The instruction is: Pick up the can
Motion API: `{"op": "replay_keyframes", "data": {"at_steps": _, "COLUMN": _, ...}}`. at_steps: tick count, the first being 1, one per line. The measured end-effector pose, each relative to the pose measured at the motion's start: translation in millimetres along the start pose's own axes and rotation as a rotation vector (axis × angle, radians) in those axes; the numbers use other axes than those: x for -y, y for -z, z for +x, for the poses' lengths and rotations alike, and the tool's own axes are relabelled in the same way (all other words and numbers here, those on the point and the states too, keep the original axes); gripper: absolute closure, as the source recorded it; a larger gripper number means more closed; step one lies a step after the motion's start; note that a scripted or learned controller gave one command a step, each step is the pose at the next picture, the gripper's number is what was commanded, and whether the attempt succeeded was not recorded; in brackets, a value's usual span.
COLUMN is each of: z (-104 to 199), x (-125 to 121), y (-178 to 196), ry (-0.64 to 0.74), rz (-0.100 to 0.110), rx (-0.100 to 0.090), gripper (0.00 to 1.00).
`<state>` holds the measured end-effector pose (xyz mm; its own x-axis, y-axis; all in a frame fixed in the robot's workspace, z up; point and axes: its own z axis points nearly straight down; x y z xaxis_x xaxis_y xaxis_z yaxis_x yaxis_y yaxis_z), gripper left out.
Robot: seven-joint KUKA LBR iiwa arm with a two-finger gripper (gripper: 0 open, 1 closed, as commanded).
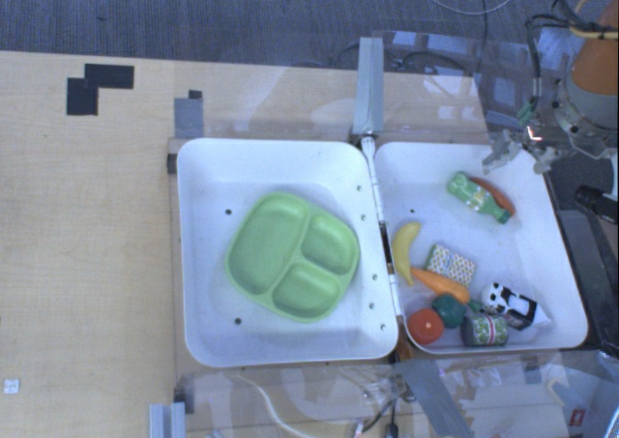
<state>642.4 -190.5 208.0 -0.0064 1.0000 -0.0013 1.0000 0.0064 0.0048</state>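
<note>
White bins sit side by side on our bench. In the left bin [208, 233] we see a green plate [293, 255] with three parts. In the right bin [551, 243] we see lots of small toys.

Our gripper [517, 151] is up at the far edge of the right bin, near its back corner. We see its two fingers spread apart, with nothing between them. So it is open and it holds nothing.

We think the can [484, 330] is the little grey and green one lying on its side near the front of the right bin. It is just beside the black and white cow toy [510, 302] and touches a dark green thing [448, 309]. A red tomato [426, 326] sits near it too. Farther up lie a carrot [440, 282], a banana [405, 244] and a green bottle [477, 194].

The can is well apart from our gripper. So we think the job has hardly begun. We must move down the bin to the can, come over it, close on it and lift it. The toys are packed close, so we may bump them.
</note>
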Motion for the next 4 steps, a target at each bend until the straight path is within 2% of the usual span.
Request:
{"op": "replay_keyframes", "data": {"at_steps": 1, "z": -11.2, "x": 23.5, "y": 47.0, "ry": 0.204, "rz": -0.003, "rx": 0.002, "gripper": 0.0}}
{"op": "replay_keyframes", "data": {"at_steps": 2, "z": 15.1, "x": 90.7, "y": -78.0, "ry": 0.194, "rz": 0.001, "rx": -0.001, "gripper": 0.0}}
{"op": "replay_keyframes", "data": {"at_steps": 3, "z": 6.2, "x": 16.5, "y": -119.8, "ry": 0.183, "rz": -0.005, "rx": 0.001, "gripper": 0.0}}
{"op": "replay_keyframes", "data": {"at_steps": 4, "z": 55.8, "x": 84.7, "y": -118.0, "ry": -0.073, "rz": -0.007, "rx": -0.001, "gripper": 0.0}}
